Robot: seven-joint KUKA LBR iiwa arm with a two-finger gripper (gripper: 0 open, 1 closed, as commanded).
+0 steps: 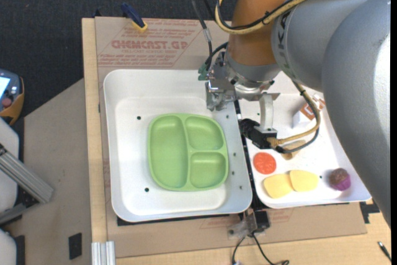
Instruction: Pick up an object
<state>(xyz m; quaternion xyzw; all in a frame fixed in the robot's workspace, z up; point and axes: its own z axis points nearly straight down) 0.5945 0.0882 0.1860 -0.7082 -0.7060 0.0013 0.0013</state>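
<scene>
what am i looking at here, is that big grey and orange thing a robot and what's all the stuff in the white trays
Yes, it is a robot. One camera fixed above a bench took this picture, looking down at a slant. The big grey shape with the orange band is a robot arm reaching in from the right. At its tip is the gripper, the claw it picks things up with. It hangs over the edge where two shallow white bins meet. The left bin holds a green plate with three sections. The right bin holds a red disc, two yellow pieces and a purple lump. Those small things lie loose on the bin floor. From this angle I cannot tell whether the gripper holds anything.
</scene>
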